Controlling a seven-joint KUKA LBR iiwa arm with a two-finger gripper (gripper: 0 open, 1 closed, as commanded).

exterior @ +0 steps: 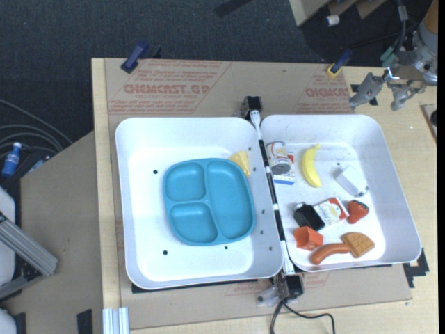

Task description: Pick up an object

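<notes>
Dark carpet behind, brown bench board (208, 82) printed with red lettering below, blue clamps at its far edge. Two shallow white bins side by side on the board: left bin (135, 152), right bin (389, 186).

In the left bin, a blue divided plate (208, 200) at centre, with a pale yellow wedge (240, 161) touching its rim at 1 o'clock.

In the right bin, a jumble of toy food and small objects. At 11 o'clock, a small can (280, 160) lying against the dividing wall, a blue-and-white card (284, 179) just below it. Toward 12 o'clock, a yellow banana (311, 165), upright in view. Just right of centre, a white block (350, 181). Lower middle: a black block (308, 216), a white-and-red packet (330, 211) touching it, a red piece (357, 211) just beside that. Along the near edge, an orange cup-like piece (306, 239), a sausage (331, 253) and a brown waffle-like piece (359, 243) touching the sausage's right end.

Gripper (384, 93) up at 1 o'clock of the view, outside the right bin, over the board's far right corner. Fingers spread apart, nothing between them. Well apart from every object in the bin.
</notes>
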